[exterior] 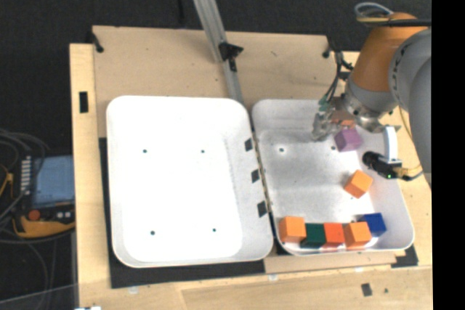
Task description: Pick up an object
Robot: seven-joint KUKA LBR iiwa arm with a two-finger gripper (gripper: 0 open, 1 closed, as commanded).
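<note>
Along the right white plastic bin's near wall sit small orange, green and blue blocks; farther, a lone orange cube. Farthest, the gripper hovers beside a purple block, probably lining up; whether its fingers are spread, I cannot tell.

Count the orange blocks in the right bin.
4. Three orange blocks sit in the front row. One lies alone nearer the middle. The arm may hide others.

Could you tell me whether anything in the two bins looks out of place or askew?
Nothing looks spilled or damaged. One orange block sits alone, turned at an angle, apart from the row of blocks along the right bin's near wall. A purple block lies beside the gripper.
</note>
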